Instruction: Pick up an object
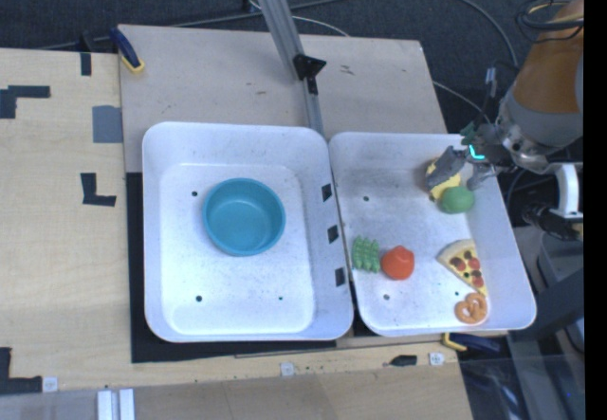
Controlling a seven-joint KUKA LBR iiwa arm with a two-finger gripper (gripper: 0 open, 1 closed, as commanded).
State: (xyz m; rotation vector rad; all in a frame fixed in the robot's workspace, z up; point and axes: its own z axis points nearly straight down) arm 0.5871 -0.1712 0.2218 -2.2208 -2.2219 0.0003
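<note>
Grey fingers of my gripper (462, 165) sat low at the upper right of the right bin (398, 314), spread a little, right over a yellow object (440, 173); I could not tell whether they actually pinched it. A green ball (457, 200) lay just below, touching that yellow piece. Farther down the frame were a pizza slice (464, 263), a pretzel (471, 308), a red tomato (398, 263) and a green block (365, 253). The left bin (171, 153) held a blue bowl (245, 216).
</note>
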